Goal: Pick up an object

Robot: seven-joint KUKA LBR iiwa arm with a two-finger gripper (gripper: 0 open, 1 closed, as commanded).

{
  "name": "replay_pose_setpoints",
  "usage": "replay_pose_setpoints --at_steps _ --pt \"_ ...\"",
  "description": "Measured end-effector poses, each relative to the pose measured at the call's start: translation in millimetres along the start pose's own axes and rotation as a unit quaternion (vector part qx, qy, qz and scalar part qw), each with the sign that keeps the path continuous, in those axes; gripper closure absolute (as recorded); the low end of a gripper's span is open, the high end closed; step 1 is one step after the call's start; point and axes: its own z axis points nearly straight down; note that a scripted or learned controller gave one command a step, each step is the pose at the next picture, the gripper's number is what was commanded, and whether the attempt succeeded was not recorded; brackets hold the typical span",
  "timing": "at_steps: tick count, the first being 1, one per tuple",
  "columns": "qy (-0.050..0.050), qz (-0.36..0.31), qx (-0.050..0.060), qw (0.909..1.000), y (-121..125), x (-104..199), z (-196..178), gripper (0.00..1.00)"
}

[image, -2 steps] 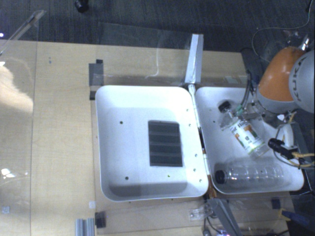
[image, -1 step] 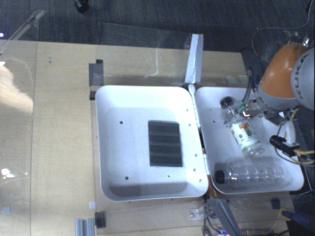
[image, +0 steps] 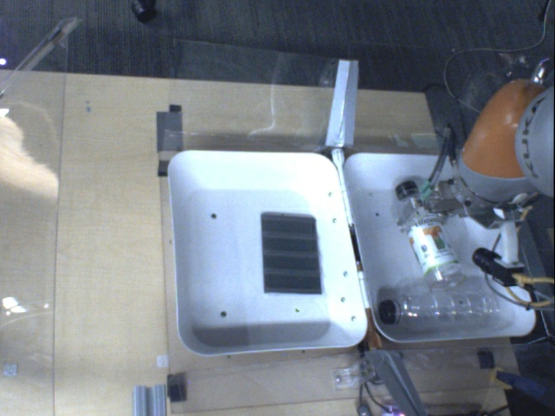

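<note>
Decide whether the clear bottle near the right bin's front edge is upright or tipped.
Tipped. The clear bottle lies lengthwise on its side, black cap pointing left.

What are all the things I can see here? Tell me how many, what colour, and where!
white bins: 2, white, side by side on the bench
dark ribbed pad: 1, black, middle of the left bin
small bottle: 1, clear with a white label and dark cap, upper part of the right bin
large bottle: 1, clear with a dark cap, lying along the right bin's near edge
bench: 1, light wood, under the bins
arm: 1, grey and orange, over the right bin
</note>
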Motion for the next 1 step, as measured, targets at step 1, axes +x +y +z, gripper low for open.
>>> replay_pose_setpoints --at_steps 1 --pt "0.000 0.006 -0.001 1.0000 37.7 79.3 -72.3 1.00"
